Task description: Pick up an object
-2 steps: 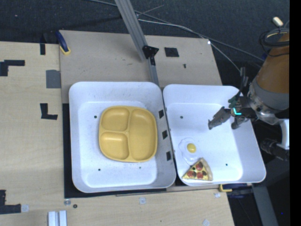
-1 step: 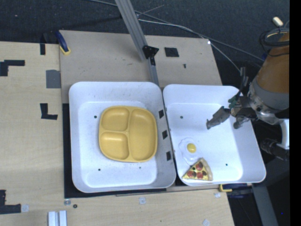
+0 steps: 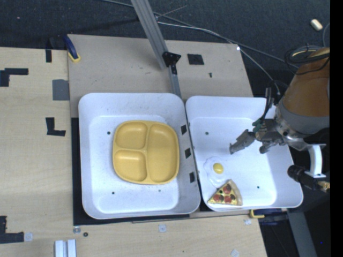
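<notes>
Camera view: gripper [image 3: 252,143] spread open, holding nothing, above right bin [image 3: 236,108]. Likely to slip off flat fried egg [image 3: 216,168] or pizza slice [image 3: 226,194], both thin.

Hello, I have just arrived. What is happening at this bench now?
A grey robot arm reaches in from the right over the right bin. Its claw is open and holds nothing. It hangs above the bin floor, up and to the right of a toy fried egg and a toy pizza slice, which lie near the bin's front edge. The left bin holds a yellow divided plate.
</notes>
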{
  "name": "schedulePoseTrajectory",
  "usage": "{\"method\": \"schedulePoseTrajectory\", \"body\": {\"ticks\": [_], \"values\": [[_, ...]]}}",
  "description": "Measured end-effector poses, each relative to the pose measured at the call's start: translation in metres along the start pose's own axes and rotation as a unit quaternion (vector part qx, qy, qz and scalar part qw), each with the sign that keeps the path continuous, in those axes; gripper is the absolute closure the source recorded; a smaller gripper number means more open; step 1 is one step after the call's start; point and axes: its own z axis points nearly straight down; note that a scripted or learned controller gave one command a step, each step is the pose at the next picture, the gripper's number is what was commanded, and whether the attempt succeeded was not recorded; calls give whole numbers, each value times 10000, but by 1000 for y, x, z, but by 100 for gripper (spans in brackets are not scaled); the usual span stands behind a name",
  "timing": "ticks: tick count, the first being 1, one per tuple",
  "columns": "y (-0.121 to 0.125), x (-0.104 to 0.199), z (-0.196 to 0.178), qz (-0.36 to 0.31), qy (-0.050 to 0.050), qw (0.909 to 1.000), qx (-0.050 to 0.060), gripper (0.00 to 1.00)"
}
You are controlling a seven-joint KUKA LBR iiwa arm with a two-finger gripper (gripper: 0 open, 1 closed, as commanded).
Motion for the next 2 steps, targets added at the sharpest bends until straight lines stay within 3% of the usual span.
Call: {"method": "schedulePoseTrajectory", "body": {"ticks": [2], "values": [[-2, 5, 107, -4, 9, 10000, 18, 0]]}}
